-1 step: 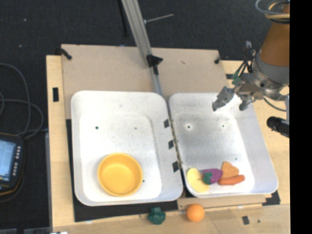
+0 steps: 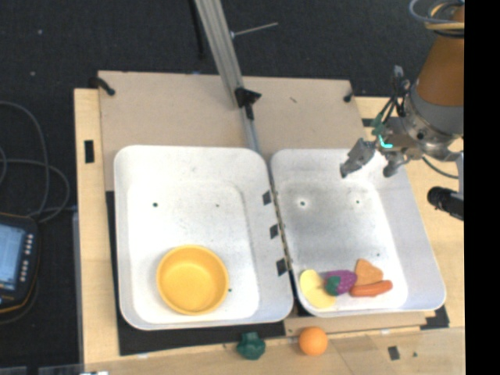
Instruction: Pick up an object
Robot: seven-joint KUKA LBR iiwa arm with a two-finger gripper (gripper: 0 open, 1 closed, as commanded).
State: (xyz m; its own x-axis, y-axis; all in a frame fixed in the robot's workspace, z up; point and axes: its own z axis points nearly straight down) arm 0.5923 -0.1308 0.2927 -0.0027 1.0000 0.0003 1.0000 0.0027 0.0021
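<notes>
Where the grey arm with its orange band (image 2: 442,73) reaches in from the right: gripper (image 2: 373,159) hanging over the far right corner of the right white bin (image 2: 406,233), two fingers (image 2: 355,158) spread apart, nothing between them. Well apart from it, bunched in the near end of that same bin: a pale yellow piece (image 2: 312,286) at the left, a purple and green toy (image 2: 339,281) touching it, an orange wedge (image 2: 367,271) just behind, and an orange-red carrot-like piece (image 2: 371,289) lying along the near wall. None of these touched by the gripper. Resting in the near part of the left white bin (image 2: 141,170): a yellow bowl (image 2: 192,278), upright, mouth up. Outside both bins, on the bench's near edge (image 2: 180,354): an orange ball (image 2: 313,341) and, just left of it, a small dark green object (image 2: 251,345), the two near each other but apart. Slanting down from the top of the view to the gap between the bins: a grey metal rail (image 2: 220,41). At the far left edge, off the bench: a dark handheld screen unit (image 2: 16,264) with black cables looping above it.
</notes>
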